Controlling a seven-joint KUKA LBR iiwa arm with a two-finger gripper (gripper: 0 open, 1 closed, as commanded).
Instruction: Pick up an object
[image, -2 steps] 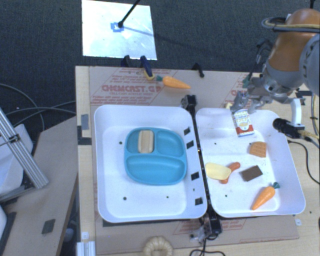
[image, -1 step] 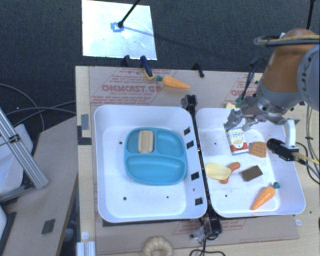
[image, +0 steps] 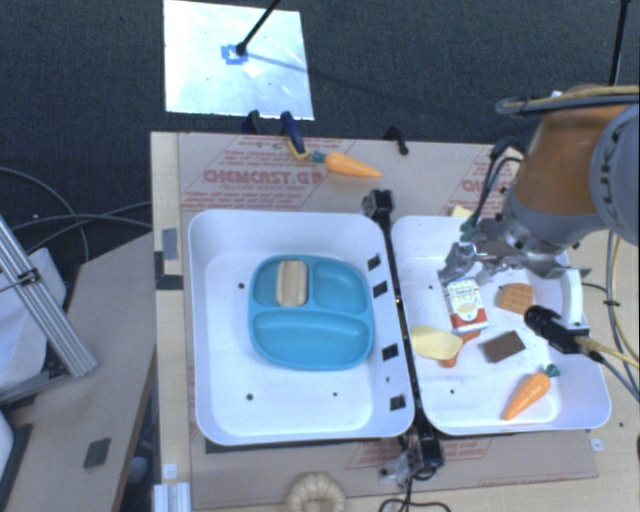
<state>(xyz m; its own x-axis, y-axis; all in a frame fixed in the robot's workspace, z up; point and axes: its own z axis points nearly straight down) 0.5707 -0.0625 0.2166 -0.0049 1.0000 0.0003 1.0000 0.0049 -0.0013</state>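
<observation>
In the right bin (image: 590, 405) lie a small white and red carton (image: 466, 305), a yellow wedge (image: 436, 343), a round tan cracker (image: 516, 297), a brown square (image: 502, 346) and an orange toy carrot (image: 528, 394). My gripper (image: 458, 264) hangs over the upper middle of this bin, just above the carton's top end. Whether it touches the carton is unclear. The arm's grey body and orange band cover the bin's far right corner.
The left bin (image: 225, 400) holds a blue divided plate (image: 310, 312) with a tan bread piece (image: 291, 282) in its upper left section. A second carrot (image: 350, 165) lies on the cardboard behind the bins. A black divider clip (image: 378, 205) sits between the bins.
</observation>
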